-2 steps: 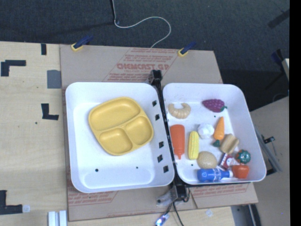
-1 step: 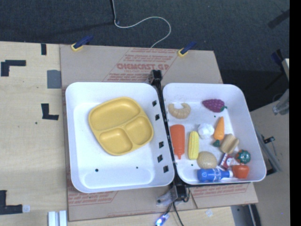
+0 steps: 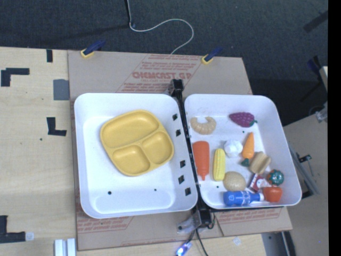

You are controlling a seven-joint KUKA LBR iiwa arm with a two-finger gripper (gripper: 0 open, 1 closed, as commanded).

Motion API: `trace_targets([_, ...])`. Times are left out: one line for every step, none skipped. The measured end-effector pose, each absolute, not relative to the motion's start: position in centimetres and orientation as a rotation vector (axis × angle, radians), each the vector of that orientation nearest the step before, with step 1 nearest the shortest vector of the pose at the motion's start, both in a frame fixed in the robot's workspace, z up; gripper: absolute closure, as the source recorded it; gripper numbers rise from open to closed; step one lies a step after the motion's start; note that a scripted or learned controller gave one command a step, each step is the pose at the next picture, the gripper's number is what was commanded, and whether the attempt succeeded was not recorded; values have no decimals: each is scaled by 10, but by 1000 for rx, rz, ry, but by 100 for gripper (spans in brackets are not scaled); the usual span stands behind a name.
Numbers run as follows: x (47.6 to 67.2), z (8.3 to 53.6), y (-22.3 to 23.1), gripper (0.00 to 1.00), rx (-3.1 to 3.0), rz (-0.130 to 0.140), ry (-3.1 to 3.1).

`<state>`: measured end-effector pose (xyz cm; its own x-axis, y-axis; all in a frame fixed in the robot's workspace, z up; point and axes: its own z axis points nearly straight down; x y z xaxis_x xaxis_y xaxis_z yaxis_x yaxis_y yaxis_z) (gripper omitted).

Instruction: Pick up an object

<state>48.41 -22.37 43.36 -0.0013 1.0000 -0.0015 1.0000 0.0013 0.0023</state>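
Note:
The right bin [image 3: 266, 106] holds several toy foods: a purple grape bunch [image 3: 242, 119], a tan croissant [image 3: 203, 124], a long orange carrot [image 3: 201, 159], a yellow corn cob [image 3: 219, 164], a small orange carrot [image 3: 248, 146], a white garlic piece [image 3: 233, 148], a beige potato [image 3: 234, 181], a bread roll [image 3: 260, 162], a blue bottle [image 3: 242, 198], a red piece [image 3: 272, 194] and a green-and-red round piece [image 3: 275, 177]. The left bin [image 3: 90, 185] holds a yellow three-compartment plate [image 3: 137, 142].
Both bins rest on a cardboard sheet [image 3: 154, 73] held by blue-and-yellow clamps [image 3: 92, 48] on a wooden bench. A white cable [image 3: 160, 25] loops across the dark floor behind. Black clips [image 3: 184, 164] line the seam between the bins.

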Motion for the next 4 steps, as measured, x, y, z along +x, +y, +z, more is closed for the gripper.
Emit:
trace_targets([484,447,-224,100,2219,1,2221])
trace_targets([484,473,-224,100,2218,1,2221])
trace_targets([483,404,-223,100,2226,-6,2226])
trace_targets([484,401,-224,100,2221,-3,2222])
